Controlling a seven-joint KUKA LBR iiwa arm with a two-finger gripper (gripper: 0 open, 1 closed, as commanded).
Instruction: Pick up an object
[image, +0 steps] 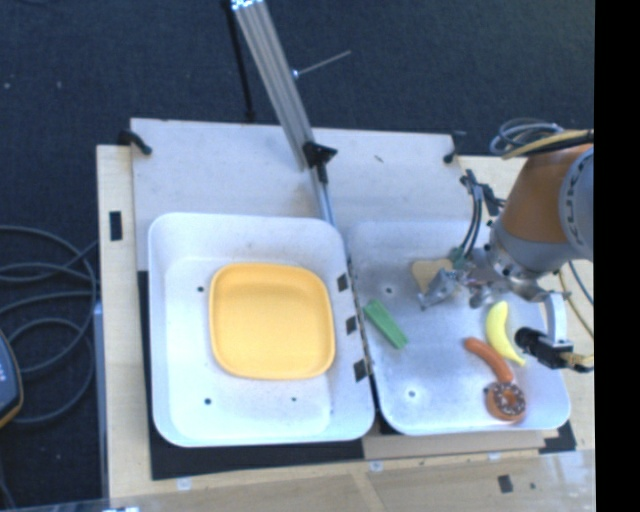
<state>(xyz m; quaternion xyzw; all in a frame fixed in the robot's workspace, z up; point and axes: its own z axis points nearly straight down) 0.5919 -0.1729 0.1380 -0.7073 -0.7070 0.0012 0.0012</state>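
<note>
I see the gripper (447, 287) low in the right bin (400, 260), the banana (501, 331) at its four o'clock; grip state I cannot tell.

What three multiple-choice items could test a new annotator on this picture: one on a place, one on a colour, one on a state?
1. Where does the yellow plate lie?
A. left bin
B. right bin
C. bare bench

2. What colour is the small block near the bins' divider?
A. red
B. green
C. blue

3. How does the banana stand?
A. lifted by the gripper
B. on the plate
C. lying on the right bin's floor

Key: A, the plate sits inside the left bin; B, the block is green; C, the banana lies beside the sausage.
</note>
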